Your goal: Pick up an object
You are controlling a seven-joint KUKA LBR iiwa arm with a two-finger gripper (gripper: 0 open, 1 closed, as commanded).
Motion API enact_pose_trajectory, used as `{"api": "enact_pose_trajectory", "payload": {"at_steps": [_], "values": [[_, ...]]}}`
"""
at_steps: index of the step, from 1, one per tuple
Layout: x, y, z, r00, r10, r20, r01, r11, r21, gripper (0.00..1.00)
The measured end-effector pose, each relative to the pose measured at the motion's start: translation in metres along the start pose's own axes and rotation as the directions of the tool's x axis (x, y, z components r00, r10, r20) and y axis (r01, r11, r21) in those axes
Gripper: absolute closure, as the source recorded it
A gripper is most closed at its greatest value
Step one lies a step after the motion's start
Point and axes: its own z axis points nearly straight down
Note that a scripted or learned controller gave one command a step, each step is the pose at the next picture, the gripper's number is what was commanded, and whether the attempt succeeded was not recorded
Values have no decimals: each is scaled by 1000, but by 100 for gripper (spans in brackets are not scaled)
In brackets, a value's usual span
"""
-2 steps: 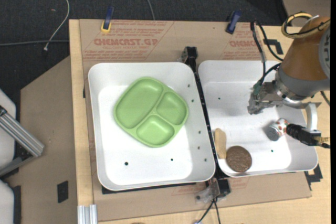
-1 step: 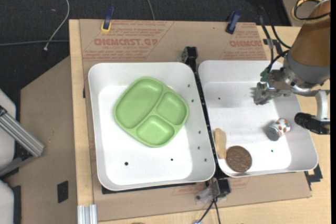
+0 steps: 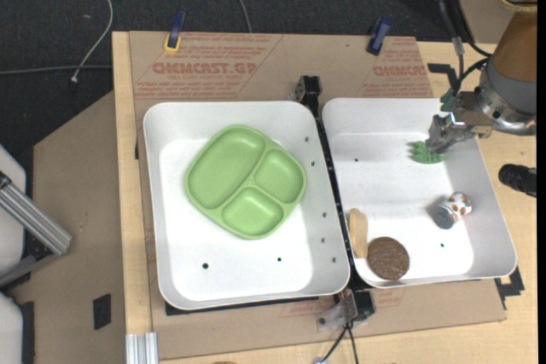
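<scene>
My gripper (image 3: 440,136) hangs over the back right part of the right bin (image 3: 401,179), its fingers pointing down right at a small green object (image 3: 424,153) that lies just below and left of the fingertips. A small grey and white object with red spots (image 3: 450,210) lies nearer the front right of that bin. A round brown disc (image 3: 387,257) and a tan oblong piece (image 3: 358,232) sit at the bin's front left corner.
The left bin (image 3: 171,268) holds a green divided plate (image 3: 246,181). Black clamps sit between the bins at the back (image 3: 308,88) and the front (image 3: 354,303). Cardboard (image 3: 256,60) lies under both bins.
</scene>
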Motion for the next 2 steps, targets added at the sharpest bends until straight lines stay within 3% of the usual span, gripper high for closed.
{"api": "enact_pose_trajectory", "payload": {"at_steps": [2], "values": [[111, 6, 8, 1000, -6, -5, 6, 1000, 12, 100]]}}
